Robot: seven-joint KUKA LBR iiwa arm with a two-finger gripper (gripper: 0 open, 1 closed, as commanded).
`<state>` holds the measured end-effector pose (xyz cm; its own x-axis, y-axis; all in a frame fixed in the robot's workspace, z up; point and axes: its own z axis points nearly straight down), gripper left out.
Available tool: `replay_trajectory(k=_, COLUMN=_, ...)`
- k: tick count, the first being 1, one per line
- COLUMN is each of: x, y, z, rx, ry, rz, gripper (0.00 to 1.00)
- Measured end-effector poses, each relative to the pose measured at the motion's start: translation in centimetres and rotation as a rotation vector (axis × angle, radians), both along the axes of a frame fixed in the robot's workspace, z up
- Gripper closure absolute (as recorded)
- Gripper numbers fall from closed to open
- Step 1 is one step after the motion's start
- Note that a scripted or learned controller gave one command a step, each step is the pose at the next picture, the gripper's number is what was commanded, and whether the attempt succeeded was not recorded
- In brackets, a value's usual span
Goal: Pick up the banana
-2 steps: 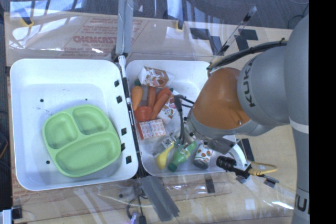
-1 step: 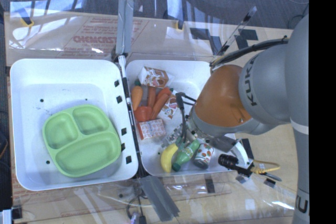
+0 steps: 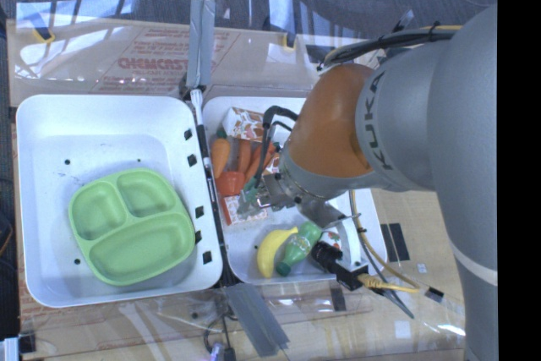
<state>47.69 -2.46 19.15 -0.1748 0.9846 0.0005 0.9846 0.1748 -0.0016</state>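
1. A grey KUKA arm [image 3: 456, 123] with smooth, rounded, matte casing bulks in from 3 o'clock.
2. A broad orange band [image 3: 338, 131] wraps the arm above the wrist, its surface glossy.
3. Dark letters "KUKA" [image 3: 379, 127] run along the grey shell just beside the band.
4. Black cables [image 3: 389, 40] arc over the casing toward 12 o'clock.
5. Metallic wrist hardware [image 3: 275, 192] shows below the band, toward 8 o'clock.

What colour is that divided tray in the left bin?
Light green, seen clearly in the camera view: the divided tray.
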Motion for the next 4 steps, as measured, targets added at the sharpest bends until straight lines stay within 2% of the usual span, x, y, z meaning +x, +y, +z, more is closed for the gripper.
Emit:
replay_trajectory(k=1, x=0.0, y=2.9, z=8.9, rx=0.000, ry=-0.001, rz=-0.178, gripper=1.00)
replay_trajectory(k=2, x=0.0, y=2.9, z=8.8, rx=0.000, ry=0.000, rz=-0.178, gripper=0.00)
replay_trajectory(k=3, x=4.3, y=9.2, z=12.9, rx=-0.001, ry=0.000, rz=-0.144, gripper=0.00)
replay_trajectory(k=4, x=0.0, y=13.7, z=11.5, rx=-0.002, ry=0.003, rz=-0.032, gripper=0.00)
